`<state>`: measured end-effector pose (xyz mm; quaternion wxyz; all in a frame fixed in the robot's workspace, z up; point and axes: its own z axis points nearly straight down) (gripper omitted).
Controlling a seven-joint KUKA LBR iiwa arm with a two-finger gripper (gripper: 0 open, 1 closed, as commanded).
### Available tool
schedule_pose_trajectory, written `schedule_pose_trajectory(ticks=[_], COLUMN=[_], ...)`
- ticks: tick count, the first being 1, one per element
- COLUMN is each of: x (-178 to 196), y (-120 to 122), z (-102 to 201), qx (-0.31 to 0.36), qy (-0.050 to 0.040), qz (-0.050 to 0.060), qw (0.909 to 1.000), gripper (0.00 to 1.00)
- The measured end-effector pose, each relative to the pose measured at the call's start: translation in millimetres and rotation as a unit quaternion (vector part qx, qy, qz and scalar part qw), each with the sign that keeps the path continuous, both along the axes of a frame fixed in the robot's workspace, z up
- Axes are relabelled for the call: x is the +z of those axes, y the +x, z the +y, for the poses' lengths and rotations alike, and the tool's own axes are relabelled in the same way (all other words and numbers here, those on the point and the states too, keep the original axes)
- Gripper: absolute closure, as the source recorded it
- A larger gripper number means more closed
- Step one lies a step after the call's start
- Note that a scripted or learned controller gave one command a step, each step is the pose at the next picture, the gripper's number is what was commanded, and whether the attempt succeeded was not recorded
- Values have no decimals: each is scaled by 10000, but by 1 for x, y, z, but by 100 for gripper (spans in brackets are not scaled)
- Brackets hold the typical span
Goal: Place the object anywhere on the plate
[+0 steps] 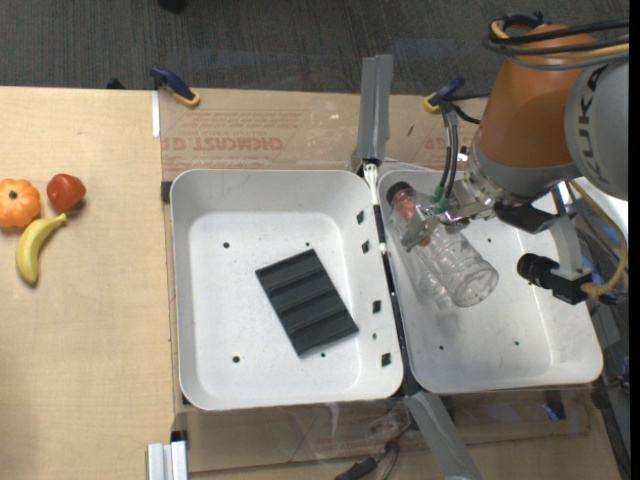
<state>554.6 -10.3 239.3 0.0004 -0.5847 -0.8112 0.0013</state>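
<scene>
Clear plastic, the bottle [440, 253] lies on its side in the right bin [520, 363], just below my gripper [437, 211]; I cannot tell its state. The dark ridged plate [306, 301] rests in the left bin [200, 268].

black ribbed plate [306, 301] — white bins [200, 298], clear bottle [445, 258]

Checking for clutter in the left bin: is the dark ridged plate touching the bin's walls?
Apart. The camera view shows white floor all round the dark ridged plate, clear of the left bin's walls.
</scene>
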Motion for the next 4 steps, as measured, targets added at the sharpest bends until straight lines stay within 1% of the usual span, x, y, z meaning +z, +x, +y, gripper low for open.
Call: schedule_pose_trajectory(ticks=[1,2,3,4], x=[39,19,25,-57], y=[-50,-65,-3,10], z=[20,118,167,222], qx=[-774,-347,959,1101], qy=[-5,-5,-3,-5], qz=[9,13,11,18], qw=[9970,9994,9954,9939], gripper=[100,100,100,100])
